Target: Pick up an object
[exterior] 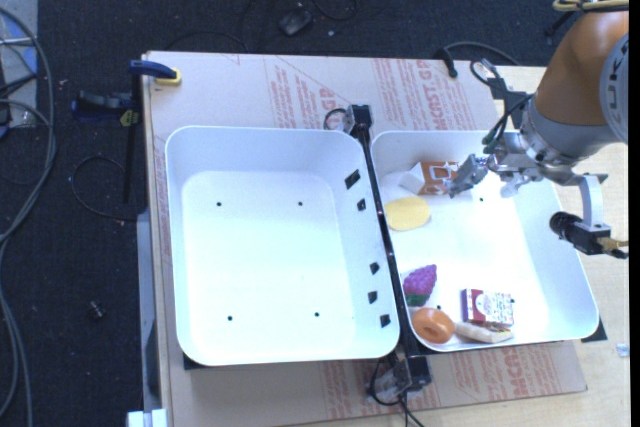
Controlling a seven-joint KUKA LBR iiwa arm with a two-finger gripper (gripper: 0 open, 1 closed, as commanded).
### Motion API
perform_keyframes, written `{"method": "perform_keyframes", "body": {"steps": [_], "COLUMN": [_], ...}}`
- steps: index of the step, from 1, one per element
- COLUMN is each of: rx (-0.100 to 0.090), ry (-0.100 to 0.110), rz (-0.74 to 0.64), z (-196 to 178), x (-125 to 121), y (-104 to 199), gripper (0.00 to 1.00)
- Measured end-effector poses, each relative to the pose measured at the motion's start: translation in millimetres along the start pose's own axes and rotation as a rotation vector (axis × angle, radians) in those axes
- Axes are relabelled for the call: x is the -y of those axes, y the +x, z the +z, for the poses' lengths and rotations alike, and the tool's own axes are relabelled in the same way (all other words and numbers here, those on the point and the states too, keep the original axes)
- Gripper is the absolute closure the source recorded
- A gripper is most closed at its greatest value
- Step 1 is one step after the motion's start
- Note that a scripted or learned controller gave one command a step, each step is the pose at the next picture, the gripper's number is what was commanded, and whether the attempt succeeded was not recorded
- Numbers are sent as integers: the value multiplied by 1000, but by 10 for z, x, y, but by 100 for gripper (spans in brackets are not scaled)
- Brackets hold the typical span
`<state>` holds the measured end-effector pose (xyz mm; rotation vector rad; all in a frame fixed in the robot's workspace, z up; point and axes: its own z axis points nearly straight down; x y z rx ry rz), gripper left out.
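**Meanwhile, the end effector hovers over the right bin's far corner**

Leftmost on the bench sits the left bin, a shallow white tray with a few small dark dots on its floor. A black divider strip runs between it and the right bin, touching both rims.

Just right of that strip, the right bin's contents begin. A yellow rounded object lies near the bin's far left part, with a white crumpled piece just behind it. An orange-and-white packet rests beside those, toward the far wall. Nearer the front, a purple grape cluster sits close to the strip, and an orange round object lies just in front of it at the near rim. A pale elongated item touches the orange one's right side, and a red-and-white carton lies just behind that.

Farther right, the end effector hangs at the packet's right edge; whether its fingers are apart or together cannot be told. The grey arm with its orange band reaches in from the right.
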<state>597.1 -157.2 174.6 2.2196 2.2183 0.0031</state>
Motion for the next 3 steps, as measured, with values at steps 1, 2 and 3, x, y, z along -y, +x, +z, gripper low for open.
{"method": "perform_keyframes", "body": {"steps": [1,2,3], "rx": [0,1,-4], "ry": [-2,1,13], "rz": [-2,1,-1], "z": [-657,-890,224], "x": [69,-526,-99], "y": [98,-420,-226], "gripper": [0,0,0]}}
